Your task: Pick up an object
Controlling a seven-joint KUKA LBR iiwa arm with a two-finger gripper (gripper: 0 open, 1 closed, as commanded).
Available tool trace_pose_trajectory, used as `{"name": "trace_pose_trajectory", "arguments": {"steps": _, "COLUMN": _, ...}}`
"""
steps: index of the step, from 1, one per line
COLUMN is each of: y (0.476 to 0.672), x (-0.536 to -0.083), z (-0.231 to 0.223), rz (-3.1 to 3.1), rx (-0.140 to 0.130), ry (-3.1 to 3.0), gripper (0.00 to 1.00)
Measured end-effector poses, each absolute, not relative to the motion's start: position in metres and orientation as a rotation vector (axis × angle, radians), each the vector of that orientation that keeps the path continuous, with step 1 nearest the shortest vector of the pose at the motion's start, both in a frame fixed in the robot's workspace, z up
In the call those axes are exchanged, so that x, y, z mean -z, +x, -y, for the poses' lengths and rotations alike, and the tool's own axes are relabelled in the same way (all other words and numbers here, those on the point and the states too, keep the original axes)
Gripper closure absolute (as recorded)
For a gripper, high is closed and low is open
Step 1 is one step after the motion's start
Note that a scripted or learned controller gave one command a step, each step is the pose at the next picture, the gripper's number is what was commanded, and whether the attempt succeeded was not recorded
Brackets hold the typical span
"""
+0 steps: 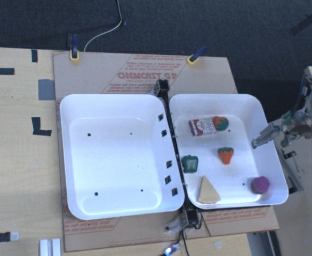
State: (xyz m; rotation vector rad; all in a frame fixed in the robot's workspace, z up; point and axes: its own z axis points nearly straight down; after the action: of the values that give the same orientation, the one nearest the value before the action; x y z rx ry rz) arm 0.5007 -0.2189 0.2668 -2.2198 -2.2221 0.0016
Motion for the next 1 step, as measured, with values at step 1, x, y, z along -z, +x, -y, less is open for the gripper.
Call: {"name": "trace_pose_trajectory", "arguments": {"steps": 1, "y": 0.5336, "x": -0.3821, "z": 0.224, "rz": 2.234, "rx": 0.007, "ry": -2.227, "gripper": 0.0}}
